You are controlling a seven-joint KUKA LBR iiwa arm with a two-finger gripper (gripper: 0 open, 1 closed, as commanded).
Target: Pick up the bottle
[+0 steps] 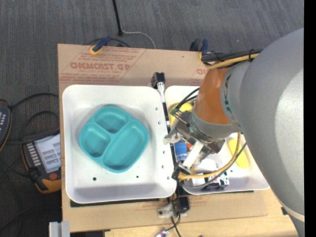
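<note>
Down in the right bin (256, 181), the gripper (190, 157) hung over cluttered items; whether its claw was spread or pressed together I cannot tell.

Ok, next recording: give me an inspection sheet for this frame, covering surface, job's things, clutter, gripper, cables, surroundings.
Surface: brown board bearing two white bins, left bin and right bin.
Job's things: bottle cannot be told apart under the arm; a blue item and a yellow item show in the right bin.
Clutter: teal divided plate in the left bin.
Gripper: gripper low inside the right bin; grasp cannot be told.
Cables: yellow and black cables loop around the wrist; black cable on the floor.
Surroundings: grey carpet; handheld pendant left of the bench.
</note>
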